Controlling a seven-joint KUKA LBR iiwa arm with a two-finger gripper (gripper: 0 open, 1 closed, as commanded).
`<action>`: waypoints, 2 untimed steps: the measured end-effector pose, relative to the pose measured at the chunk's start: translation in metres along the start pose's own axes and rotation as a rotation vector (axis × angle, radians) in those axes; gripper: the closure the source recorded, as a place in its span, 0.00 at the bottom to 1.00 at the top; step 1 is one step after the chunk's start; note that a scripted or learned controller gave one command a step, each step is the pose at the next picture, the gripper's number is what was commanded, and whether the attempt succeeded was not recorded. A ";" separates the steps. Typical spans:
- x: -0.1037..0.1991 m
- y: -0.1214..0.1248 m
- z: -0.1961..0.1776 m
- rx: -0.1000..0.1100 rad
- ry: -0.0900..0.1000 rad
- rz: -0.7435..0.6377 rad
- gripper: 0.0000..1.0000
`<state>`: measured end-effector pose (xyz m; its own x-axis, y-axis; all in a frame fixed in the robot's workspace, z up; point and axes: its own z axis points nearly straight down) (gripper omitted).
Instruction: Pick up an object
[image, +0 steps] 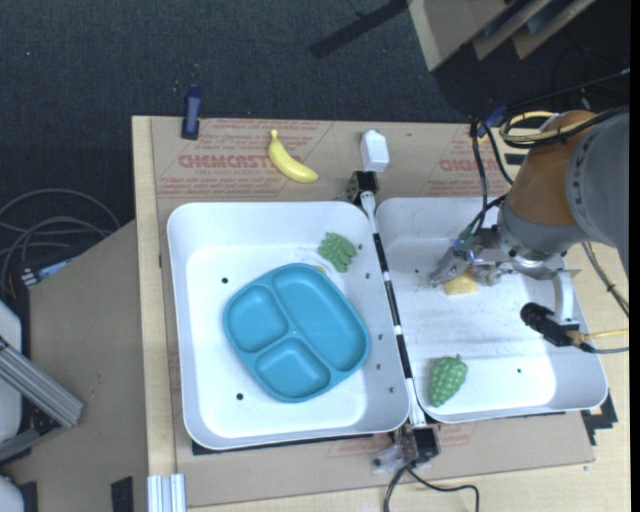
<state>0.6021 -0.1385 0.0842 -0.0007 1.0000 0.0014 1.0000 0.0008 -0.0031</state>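
Looking down at a slant on a bench, the camera view shows two shallow white bins side by side. In the left bin lies a blue divided plate, with a small green leafy toy just beyond its far corner. On the bare bench behind the bins rests a yellow banana. In the right bin a green bunch of grapes sits near the front left corner, well apart from the arm. The grey arm reaches in from the right, and its gripper is low over a small pale yellow object toward the back of that bin. The gripper seems to be touching or just above the object; the picture is too blurred there to tell how its jaws stand. Judging from this, the grasp is in hand. To do it well, the gripper should centre over the object, settle fully to the bin floor, close squarely, then lift straight up.
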 end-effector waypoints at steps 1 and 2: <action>0.000 0.004 -0.015 -0.011 -0.002 -0.002 1.00; -0.056 -0.020 -0.105 -0.006 -0.004 0.001 1.00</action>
